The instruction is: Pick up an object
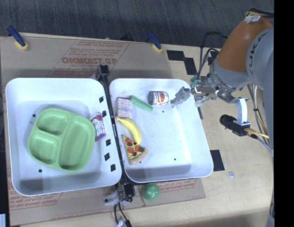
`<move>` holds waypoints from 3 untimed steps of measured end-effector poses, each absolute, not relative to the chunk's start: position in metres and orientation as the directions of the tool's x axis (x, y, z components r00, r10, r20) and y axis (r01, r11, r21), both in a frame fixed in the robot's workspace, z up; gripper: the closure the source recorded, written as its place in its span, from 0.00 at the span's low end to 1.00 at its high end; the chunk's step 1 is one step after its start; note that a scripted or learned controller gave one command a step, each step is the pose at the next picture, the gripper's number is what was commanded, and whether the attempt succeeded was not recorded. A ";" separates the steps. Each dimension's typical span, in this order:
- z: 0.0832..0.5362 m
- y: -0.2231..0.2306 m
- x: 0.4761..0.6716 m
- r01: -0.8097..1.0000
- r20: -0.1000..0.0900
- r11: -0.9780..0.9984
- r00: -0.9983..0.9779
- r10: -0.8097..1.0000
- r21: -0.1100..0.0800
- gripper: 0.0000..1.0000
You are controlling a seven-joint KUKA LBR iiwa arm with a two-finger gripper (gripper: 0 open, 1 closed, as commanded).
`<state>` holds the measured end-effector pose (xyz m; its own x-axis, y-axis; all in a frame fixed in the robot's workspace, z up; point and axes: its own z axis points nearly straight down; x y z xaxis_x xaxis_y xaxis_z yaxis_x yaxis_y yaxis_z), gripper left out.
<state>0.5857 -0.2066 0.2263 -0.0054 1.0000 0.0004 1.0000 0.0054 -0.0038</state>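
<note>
The right bin [194, 141] holds a small silver and red can [158, 98] lying on its side near the far wall, a green stick [141, 103], a white and red packet [123, 107], a yellow banana [130, 128] and a toy pizza slice [134, 149]. My gripper [180, 96] hangs over the bin's far right corner, just right of the can and apart from it. Nothing shows between its fingers.
The left bin [14, 103] holds a green divided plate [60, 138] and a small dark red packet [98, 125] by the divider. A green ball [150, 191] lies on the cardboard in front of the bins. Blue clamps [17, 37] hold the cardboard's far edge.
</note>
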 end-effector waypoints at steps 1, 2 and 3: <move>0.092 -0.191 0.545 1.000 0.000 0.007 -0.007 1.000 -0.002 0.00; 0.102 -0.191 0.546 1.000 0.000 0.011 -0.011 1.000 -0.004 1.00; 0.092 -0.210 0.577 1.000 0.000 0.007 -0.007 1.000 -0.002 1.00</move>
<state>0.5767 -0.2104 0.0918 -0.0067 1.0000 0.0005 1.0000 0.0068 -0.0020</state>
